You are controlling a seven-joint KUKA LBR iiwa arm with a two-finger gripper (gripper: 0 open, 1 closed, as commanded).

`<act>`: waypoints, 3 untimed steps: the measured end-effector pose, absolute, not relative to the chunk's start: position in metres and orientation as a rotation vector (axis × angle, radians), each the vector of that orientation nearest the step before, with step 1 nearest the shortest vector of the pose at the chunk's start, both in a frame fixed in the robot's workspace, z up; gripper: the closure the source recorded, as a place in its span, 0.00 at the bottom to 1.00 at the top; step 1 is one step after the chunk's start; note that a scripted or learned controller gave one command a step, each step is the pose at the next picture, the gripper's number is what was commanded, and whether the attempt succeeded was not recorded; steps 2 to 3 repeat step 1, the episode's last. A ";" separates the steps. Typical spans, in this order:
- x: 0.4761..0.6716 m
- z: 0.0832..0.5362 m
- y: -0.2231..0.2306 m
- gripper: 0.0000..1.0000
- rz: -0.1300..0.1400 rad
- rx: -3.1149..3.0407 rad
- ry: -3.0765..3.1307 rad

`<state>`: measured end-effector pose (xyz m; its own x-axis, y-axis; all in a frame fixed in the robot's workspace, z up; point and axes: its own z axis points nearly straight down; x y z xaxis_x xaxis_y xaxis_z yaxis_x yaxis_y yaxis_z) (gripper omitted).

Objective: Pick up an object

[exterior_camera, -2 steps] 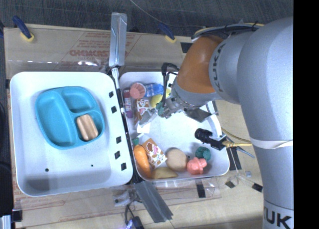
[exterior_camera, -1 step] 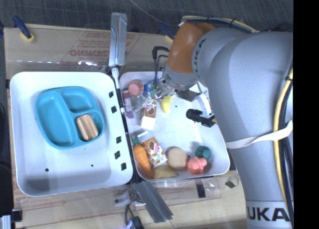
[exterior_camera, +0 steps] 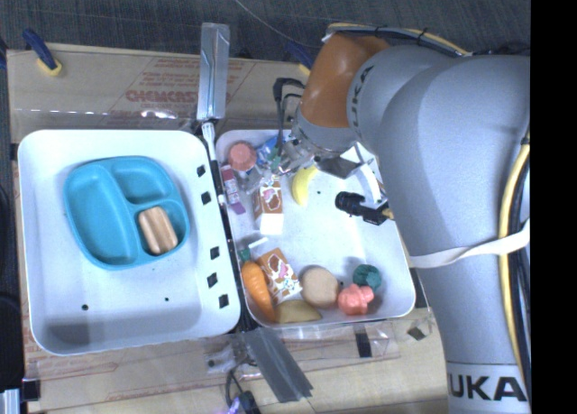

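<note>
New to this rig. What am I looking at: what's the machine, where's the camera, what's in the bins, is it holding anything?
One fixed camera looks down at a slant on a bench with two shallow white bins. The grey machine with the orange band is a KUKA arm reaching in from the right; its gripper is down at the far end of the right bin, among the items, and whether it has grasped anything cannot be told. The left bin holds a blue divided plate with a toy bread roll in one compartment. The right bin holds toy food: a banana, a carrot, a potato-like piece, small cartons.
</note>
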<state>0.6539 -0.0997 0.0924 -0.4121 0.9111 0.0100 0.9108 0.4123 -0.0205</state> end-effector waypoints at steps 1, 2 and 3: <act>0.658 0.196 -0.027 1.00 -0.006 -1.872 -2.528; 0.658 0.196 -0.027 1.00 -0.006 -1.872 -2.528; 0.658 0.196 -0.027 1.00 -0.006 -1.872 -2.528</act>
